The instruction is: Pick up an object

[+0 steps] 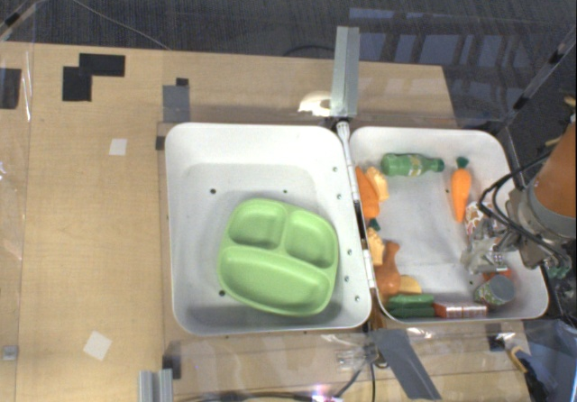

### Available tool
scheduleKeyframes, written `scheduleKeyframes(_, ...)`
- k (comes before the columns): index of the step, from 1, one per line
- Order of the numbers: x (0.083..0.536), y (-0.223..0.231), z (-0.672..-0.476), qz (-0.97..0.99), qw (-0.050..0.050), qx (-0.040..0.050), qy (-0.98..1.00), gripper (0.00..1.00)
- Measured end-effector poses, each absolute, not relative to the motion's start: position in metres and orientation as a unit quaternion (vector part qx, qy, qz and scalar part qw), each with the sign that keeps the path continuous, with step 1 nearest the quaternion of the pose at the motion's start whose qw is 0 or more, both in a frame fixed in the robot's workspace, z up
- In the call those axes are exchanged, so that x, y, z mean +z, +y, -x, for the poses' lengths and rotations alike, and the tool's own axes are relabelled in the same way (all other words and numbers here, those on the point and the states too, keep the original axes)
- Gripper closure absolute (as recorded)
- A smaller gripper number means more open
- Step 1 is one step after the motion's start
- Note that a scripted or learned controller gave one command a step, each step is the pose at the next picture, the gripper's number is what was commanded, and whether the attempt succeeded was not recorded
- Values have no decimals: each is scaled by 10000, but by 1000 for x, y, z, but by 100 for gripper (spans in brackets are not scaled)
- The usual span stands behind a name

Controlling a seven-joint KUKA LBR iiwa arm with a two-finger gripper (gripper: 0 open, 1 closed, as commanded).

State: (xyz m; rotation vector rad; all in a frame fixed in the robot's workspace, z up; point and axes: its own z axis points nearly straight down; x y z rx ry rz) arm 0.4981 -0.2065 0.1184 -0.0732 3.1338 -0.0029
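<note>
The right bin (424, 141) holds several toy foods. A green bottle (410, 164) lies at its far side and an orange carrot (460, 194) near its right wall. Orange and yellow pieces (370, 193) line the left wall. A brown pear-like piece (389, 277), a dark green cucumber (412, 306) and a reddish stick (465, 309) lie along the near edge. My gripper (483, 256) hangs low over the bin's near right corner, just below the carrot and above a grey round object (498, 288). Nothing shows as held.
The left bin (194, 211) holds a light green divided plate (278, 255). A metal post (345, 67) stands behind the seam between the bins. Cables trail from the wrist at the right edge. Bare wooden bench lies to the left.
</note>
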Motion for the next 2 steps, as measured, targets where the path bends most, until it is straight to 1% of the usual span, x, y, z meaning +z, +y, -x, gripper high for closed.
scheduleKeyframes(1, 227, -145, -521, 41, 98, -12, 9999, 100)
scheduleKeyframes(2, 116, -144, -512, 2331, 15, 5, 9725, 100)
